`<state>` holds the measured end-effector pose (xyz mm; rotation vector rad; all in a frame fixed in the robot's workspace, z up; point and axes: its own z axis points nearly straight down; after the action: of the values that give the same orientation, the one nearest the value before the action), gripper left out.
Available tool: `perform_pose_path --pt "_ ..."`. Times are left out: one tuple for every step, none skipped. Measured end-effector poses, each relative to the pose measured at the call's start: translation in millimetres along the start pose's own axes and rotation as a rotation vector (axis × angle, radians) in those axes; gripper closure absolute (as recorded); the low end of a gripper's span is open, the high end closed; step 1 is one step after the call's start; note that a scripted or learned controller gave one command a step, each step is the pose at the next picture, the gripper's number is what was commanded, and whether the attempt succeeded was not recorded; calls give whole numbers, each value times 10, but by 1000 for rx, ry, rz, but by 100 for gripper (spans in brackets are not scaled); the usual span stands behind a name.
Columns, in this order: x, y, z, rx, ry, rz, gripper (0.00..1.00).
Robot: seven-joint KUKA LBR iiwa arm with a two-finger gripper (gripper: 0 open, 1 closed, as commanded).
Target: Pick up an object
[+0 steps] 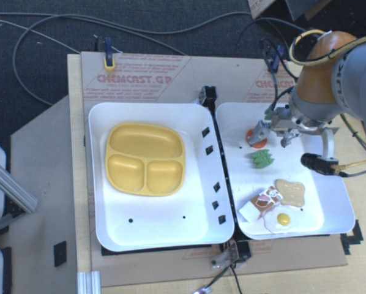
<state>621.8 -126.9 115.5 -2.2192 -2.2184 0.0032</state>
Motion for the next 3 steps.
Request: perform_pose_path --pt "2 11 -137 -5 0 0 100" --pt "10 -3 -573 -9 -2 -1 100" --pt "10 9 -984 -9 -2 -1 100"
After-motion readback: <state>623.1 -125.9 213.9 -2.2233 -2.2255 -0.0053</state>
